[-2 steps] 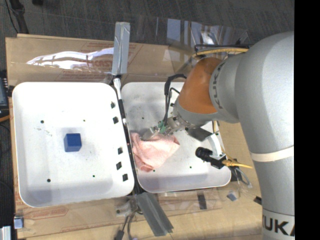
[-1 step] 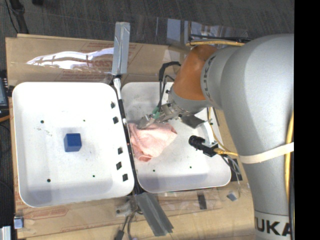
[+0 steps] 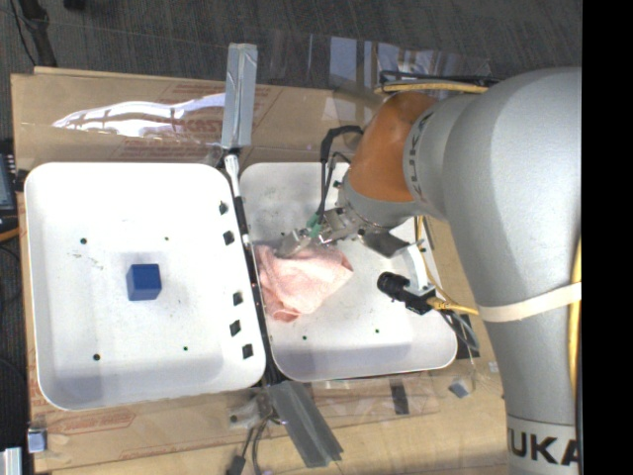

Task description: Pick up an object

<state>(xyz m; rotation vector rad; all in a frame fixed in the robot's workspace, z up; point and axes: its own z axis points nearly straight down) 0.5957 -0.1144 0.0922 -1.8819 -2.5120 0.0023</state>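
The grey arm (image 3: 514,216) with its orange band (image 3: 381,156) bulks nearest the lens, filling the right side and reaching down into the right bin (image 3: 346,349). Its gripper (image 3: 315,234) sits low at the bin's upper middle, and whether it is clenched or released cannot be told, since the tips are too small and blurred. Just below the gripper, touching or nearly touching it, lies a crumpled pink cloth (image 3: 302,280), spreading toward the bin's left wall. To the lower right of the gripper a black fitting (image 3: 401,290) juts from the arm over the bin floor. Well to the gripper's left, beyond the divider where the two bins meet, a small blue cube (image 3: 144,281) rests alone on the floor of the left bin (image 3: 59,384). Both bins are shallow, white and faintly scuffed, and stand on brown cardboard (image 3: 119,102) laid over the bench; a glossy strip of clear tape (image 3: 138,119) catches the light far up and left of the gripper. Past the cardboard runs dark carpeted floor (image 3: 297,8).
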